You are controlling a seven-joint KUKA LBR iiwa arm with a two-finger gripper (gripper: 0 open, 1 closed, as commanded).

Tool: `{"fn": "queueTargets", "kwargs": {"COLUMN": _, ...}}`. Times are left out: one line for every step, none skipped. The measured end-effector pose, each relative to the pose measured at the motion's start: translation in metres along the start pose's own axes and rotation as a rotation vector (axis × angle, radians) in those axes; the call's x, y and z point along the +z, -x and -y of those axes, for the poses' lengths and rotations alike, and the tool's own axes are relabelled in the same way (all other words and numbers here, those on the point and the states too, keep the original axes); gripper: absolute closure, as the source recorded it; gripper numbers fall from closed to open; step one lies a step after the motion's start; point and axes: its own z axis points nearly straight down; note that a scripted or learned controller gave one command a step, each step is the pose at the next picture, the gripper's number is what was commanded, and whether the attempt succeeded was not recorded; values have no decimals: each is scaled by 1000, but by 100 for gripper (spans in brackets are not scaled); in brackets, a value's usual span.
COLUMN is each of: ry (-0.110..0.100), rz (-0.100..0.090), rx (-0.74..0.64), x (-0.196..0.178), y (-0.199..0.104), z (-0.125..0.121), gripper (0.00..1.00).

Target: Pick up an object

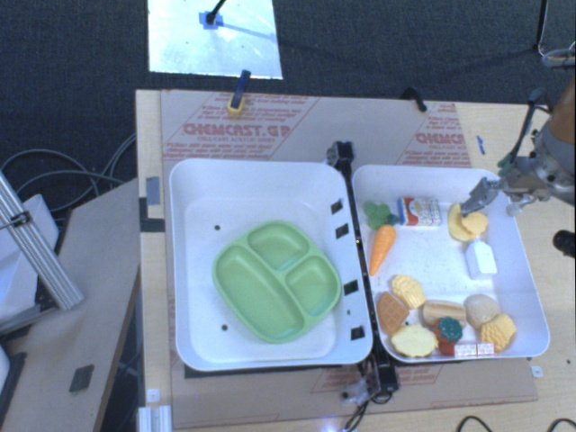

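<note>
On the bench the right bin [531, 286] holds toy food. The yellow piece [467, 224] lies at its far right rim. It looks light, stiff and smooth; I would take it across its sides. The gripper [493, 190] hangs just above it. I cannot tell its state.

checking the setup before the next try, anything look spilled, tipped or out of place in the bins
Nothing stands out. The green divided plate lies flat in the left bin, and the toy foods, like the carrot, lie loose inside the right bin; none has spilled over a rim.
</note>
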Motion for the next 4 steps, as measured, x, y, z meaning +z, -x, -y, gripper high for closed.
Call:
{"fn": "queueTargets", "kwargs": {"ry": 12, "rz": 3, "rx": -3, "x": -7, "y": 0, "z": -3, "gripper": 0}}
{"fn": "queueTargets", "kwargs": {"ry": 9, "rz": 2, "rx": -6, "x": 38, "y": -2, "z": -12, "gripper": 0}}
{"fn": "queueTargets", "kwargs": {"ry": 7, "rz": 1, "rx": -3, "x": 100, "y": -6, "z": -10, "gripper": 0}}
{"fn": "queueTargets", "kwargs": {"ry": 11, "rz": 3, "rx": -4, "x": 124, "y": -6, "z": -11, "gripper": 0}}
